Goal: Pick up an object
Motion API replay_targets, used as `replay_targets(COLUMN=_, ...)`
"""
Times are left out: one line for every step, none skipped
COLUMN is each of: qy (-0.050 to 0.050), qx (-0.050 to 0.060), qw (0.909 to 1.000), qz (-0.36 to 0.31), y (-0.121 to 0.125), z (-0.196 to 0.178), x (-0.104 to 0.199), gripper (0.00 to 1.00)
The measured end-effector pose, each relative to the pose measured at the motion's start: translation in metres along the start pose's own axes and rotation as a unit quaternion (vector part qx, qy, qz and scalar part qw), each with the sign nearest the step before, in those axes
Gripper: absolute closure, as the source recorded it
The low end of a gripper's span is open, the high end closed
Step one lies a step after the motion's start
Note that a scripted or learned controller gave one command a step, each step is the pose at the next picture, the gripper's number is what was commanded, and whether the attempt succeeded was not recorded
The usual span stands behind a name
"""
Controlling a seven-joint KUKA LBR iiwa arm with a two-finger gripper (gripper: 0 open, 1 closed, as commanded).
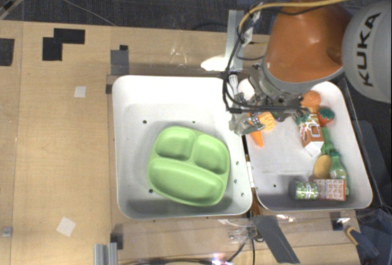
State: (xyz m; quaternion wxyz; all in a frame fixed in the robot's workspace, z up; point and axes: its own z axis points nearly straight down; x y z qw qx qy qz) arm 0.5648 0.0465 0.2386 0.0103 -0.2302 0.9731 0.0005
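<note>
My gripper (256, 118) hangs under the orange wrist band, over the upper left corner of the right bin (275, 196), close to the wall between the bins. Right at it sits a small orange and yellow toy (265, 121), with an orange carrot-like piece (257, 138) just below. Whether the toy is gripped or only lies beneath the gripper is hidden by the wrist. Along the right bin's right side lie an orange ball (312, 99), a red and white packet (310, 133), a yellow fruit (322, 166), a green can (304, 190) and a patterned box (331, 189).
The left bin (131, 111) holds a green divided plate (188, 164) in its lower middle. Cables loop from the wrist above the bins' shared wall. The arm's bulk covers the top of the right bin. Wooden bench lies to the left.
</note>
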Motion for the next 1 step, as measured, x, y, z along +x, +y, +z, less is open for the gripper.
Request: replay_targets(qy=-0.005, qx=0.001, qw=1.0000, qz=-0.001, y=0.0002, z=-0.0122, x=-0.0029, gripper=1.00)
